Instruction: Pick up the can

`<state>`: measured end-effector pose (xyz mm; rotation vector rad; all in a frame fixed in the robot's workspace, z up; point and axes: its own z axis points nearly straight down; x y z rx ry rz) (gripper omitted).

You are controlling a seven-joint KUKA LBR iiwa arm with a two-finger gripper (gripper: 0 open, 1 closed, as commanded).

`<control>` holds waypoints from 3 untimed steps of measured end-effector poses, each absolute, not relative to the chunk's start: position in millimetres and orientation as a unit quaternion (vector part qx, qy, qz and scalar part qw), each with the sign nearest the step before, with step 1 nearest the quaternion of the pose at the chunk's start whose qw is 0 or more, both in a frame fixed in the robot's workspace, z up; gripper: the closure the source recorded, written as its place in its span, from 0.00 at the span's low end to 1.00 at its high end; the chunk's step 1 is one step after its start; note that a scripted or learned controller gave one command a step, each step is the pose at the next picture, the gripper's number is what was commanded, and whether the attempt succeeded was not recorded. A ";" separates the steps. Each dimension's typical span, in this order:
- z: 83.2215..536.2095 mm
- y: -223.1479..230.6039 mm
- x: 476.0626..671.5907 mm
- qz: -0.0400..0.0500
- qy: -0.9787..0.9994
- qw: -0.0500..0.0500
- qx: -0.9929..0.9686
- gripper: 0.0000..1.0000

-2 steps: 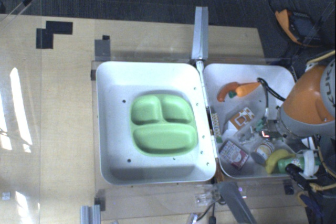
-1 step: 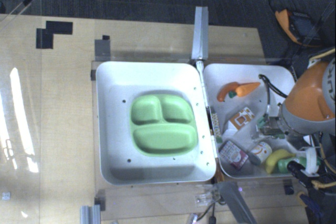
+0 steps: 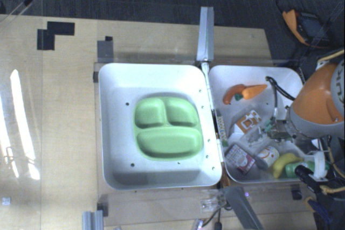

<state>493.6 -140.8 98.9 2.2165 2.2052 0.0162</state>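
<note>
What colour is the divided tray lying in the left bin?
Light green; the compartmented plastic tray shows clearly in the overhead camera view.

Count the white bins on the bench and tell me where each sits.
2. The left bin holds a green divided tray. The right bin sits beside it, holding a toy carrot and other clutter, with the hand reaching in.

Even, soft overhead light; slightly soft focus.
A bright glare streak lies on the desk (image 3: pixel 21 116) at the frame's left; the left bin (image 3: pixel 116 169) carries soft shading along its lower inner wall.
</note>
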 end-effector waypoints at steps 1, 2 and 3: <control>88.0 -146.2 490.5 0.004 0.567 0.002 0.824 0.00; 89.2 -87.6 509.6 0.004 0.549 0.002 0.836 0.00; 87.6 -159.6 578.6 0.003 0.540 0.005 0.842 0.00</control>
